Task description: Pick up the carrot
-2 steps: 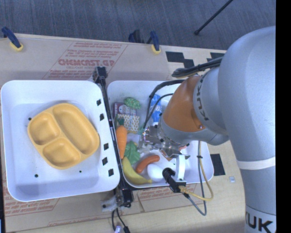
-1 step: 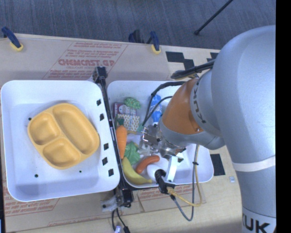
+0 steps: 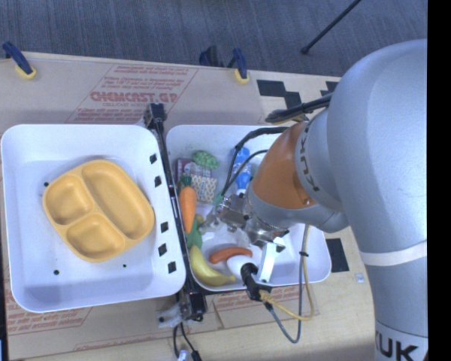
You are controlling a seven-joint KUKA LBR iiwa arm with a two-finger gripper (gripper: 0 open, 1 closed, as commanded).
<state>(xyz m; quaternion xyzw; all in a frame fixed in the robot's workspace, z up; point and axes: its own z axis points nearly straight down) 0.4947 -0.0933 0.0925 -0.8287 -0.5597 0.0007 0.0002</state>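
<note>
Showed two shallow white plastic bins: left bin at frame left, right bin at centre. Held a mustard-yellow three-compartment plate in the left one. Lay bright orange with a green top, the tapered carrot, along the right bin's left wall. Sat below it a yellow curved banana and a red-orange sausage-shaped piece. Appeared near the top a green knobbly item and a blue item. Loomed grey at right, the robot arm, with an orange band. Spread tan beneath, the cardboard-covered bench, printed with red lettering and black-and-white checks.
</note>
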